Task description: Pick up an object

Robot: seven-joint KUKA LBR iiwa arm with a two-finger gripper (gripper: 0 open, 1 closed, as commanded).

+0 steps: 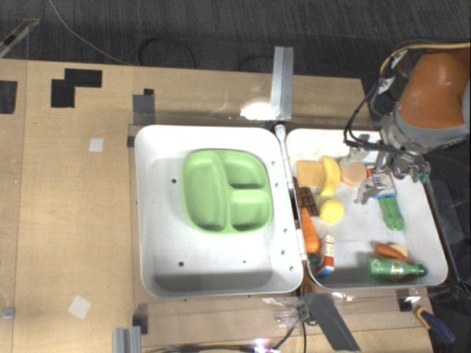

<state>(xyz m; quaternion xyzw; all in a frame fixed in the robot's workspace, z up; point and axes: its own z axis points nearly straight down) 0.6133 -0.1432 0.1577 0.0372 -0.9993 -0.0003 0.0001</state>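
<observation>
The right bin (434, 234) holds several toy foods. A tan bread slice (310, 173), a yellow banana (331, 175) and a pinkish round piece (353, 173) lie at its far left. A lemon (333, 211) sits below them. My gripper (374, 187) hangs low over the bin's upper middle, just right of the pinkish piece and just above the top end of a green pickle (392, 214). Nothing is visibly held in it. The grey arm with its orange band (434, 87) reaches in from the upper right.
A brown chocolate bar (305, 201), a carrot (310, 234) and a small carton (326, 254) line the right bin's left wall. A hot dog (390, 251) and a green bottle (394, 270) lie along its near edge. The left bin (158, 219) holds a green divided tray (224, 190).
</observation>
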